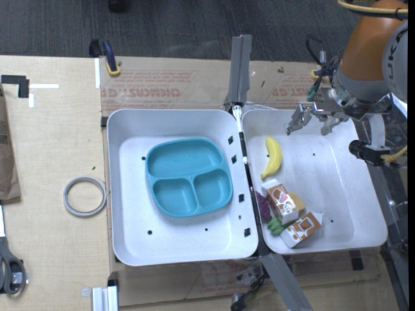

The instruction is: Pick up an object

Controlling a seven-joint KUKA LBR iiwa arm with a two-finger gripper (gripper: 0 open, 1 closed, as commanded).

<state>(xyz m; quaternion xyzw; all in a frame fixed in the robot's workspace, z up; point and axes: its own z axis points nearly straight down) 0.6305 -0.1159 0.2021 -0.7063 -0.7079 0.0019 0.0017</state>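
Claw point(311, 119) spread wide, empty, poised above far end of right bin point(363, 193), likely lining up a descent. Banana point(273, 157) just nearer (closest target), cartons point(292, 216) heaped at near-left corner.

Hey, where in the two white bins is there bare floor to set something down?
Right bin: bare floor right of the banana and under the pincer; crowded at its lower left, around the small cartons. Left bin: a bare margin around the blue divided tray.
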